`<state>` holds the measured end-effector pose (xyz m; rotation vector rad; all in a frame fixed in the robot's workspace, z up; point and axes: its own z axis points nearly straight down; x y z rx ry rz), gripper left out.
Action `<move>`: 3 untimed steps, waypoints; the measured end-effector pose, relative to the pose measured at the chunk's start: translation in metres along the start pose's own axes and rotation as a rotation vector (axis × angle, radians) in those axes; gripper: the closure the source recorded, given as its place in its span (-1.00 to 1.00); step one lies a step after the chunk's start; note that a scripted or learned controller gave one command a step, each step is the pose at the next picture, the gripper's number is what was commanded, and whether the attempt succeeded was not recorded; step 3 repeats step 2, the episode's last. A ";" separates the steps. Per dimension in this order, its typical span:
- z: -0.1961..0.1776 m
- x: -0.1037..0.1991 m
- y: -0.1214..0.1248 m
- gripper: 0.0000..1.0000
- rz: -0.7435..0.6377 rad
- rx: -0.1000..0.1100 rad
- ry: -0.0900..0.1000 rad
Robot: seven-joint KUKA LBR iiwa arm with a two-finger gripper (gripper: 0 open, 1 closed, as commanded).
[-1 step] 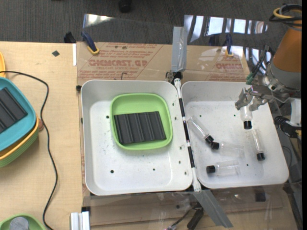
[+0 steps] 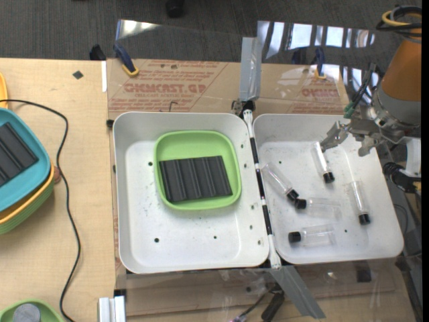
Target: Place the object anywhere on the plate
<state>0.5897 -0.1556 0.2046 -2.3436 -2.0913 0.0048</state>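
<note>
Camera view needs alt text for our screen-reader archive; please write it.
A grey arm's two-finger gripper hovers over the right white bin of clear plastic tubes with black caps. The left white bin holds a green square plate bearing a dark ribbed slab.

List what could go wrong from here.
1. The tubes are clear and thin, so a grasp may well slip or close on nothing.
2. Two tubes lie close together; the end effector might nudge one while reaching the other.
3. The plate sits in the other bin; a loosely held tube could drop crossing the divider.

glossy green plastic plate [image 2: 230,154], clear tubes [image 2: 323,161]
</note>
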 end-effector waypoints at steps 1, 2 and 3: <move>-0.059 0.020 -0.032 -1.00 0.105 -0.001 0.000; -0.080 -0.036 -0.029 -1.00 0.478 0.000 0.000; -0.080 -0.036 -0.029 -1.00 0.478 0.000 0.000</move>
